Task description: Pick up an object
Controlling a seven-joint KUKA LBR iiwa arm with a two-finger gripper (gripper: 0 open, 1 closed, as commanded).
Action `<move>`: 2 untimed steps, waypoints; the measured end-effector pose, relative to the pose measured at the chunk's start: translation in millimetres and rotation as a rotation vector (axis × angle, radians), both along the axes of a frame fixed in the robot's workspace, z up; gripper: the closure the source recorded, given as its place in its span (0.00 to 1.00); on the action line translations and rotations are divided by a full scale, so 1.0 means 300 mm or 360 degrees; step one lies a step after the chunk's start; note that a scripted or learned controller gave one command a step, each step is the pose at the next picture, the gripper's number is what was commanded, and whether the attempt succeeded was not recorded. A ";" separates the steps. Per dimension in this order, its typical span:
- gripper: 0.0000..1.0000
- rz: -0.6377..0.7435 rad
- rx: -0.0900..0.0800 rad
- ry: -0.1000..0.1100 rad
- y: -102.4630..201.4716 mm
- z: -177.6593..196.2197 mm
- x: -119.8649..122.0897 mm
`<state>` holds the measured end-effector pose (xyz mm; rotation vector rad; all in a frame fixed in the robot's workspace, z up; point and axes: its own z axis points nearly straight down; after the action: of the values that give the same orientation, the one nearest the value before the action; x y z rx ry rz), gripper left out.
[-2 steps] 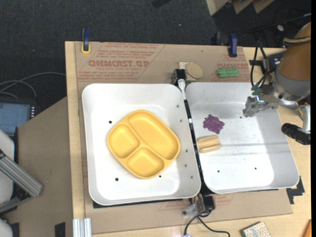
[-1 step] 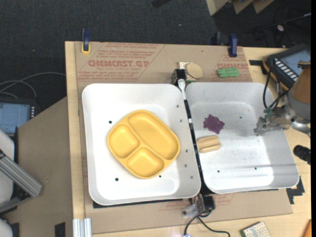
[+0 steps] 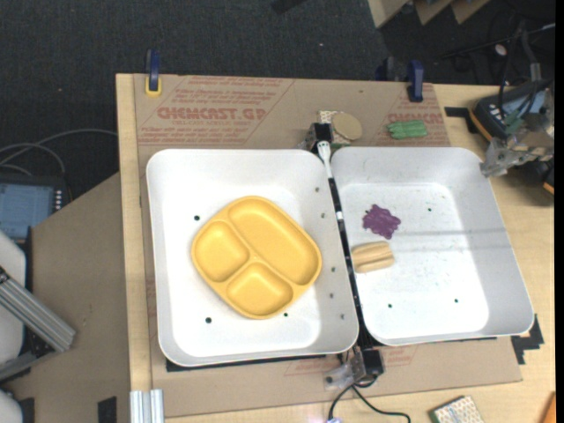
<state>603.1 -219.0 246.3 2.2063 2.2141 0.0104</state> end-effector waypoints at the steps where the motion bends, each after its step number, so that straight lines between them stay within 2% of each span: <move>1: 1.00 0.0000 0.0013 0.0030 0.011 -0.520 0.134; 2: 1.00 -0.0003 0.0015 0.0033 0.173 -0.328 -0.036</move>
<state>592.2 -167.2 148.0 2.2237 2.2268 -0.0022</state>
